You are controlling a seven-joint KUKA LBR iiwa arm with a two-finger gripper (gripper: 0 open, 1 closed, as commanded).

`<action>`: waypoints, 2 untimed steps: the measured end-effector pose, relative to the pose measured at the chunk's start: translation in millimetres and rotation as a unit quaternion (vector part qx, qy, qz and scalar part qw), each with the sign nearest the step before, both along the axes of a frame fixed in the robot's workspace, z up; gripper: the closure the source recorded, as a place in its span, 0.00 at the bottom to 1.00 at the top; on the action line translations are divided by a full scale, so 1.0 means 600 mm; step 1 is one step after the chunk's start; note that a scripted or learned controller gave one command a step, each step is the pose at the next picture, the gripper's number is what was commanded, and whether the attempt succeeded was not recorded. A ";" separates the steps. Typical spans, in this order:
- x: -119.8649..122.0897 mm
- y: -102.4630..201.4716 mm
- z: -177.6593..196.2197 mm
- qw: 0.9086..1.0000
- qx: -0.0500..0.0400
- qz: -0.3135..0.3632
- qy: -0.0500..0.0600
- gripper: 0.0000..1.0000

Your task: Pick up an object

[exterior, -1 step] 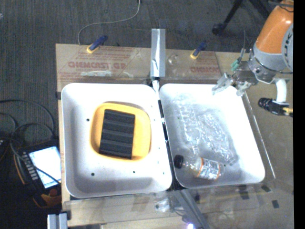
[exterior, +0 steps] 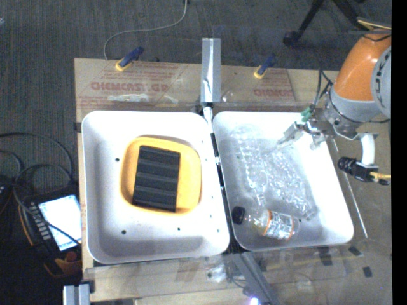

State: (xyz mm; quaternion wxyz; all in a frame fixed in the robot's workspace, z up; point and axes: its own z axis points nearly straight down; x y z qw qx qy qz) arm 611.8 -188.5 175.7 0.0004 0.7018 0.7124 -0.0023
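While the gripper [exterior: 294,134] hangs over the right bin's [exterior: 343,230] far side, whether it is spread or pressed together cannot be told; the clear bottle [exterior: 270,221] lies well apart at the bin's near edge.

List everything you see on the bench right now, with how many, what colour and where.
Bins: two, white, side by side on the bench.
Tray: one, yellow, holding a ridged black block, in the left bin.
Bottle: one, clear with dark cap and orange-white label, lying near the front of the right bin.
Plastic wrap: one crumpled clear sheet, middle of the right bin.
Clamps: two, blue and yellow, back edge of the bench.
Gripper: one, grey, above the right bin's back right corner.
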 end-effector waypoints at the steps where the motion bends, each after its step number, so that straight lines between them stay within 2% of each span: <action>1: -0.106 -0.049 -0.049 0.997 0.002 0.079 -0.001 0.00; 2: -0.161 -0.049 -0.139 0.988 0.004 0.154 -0.008 0.00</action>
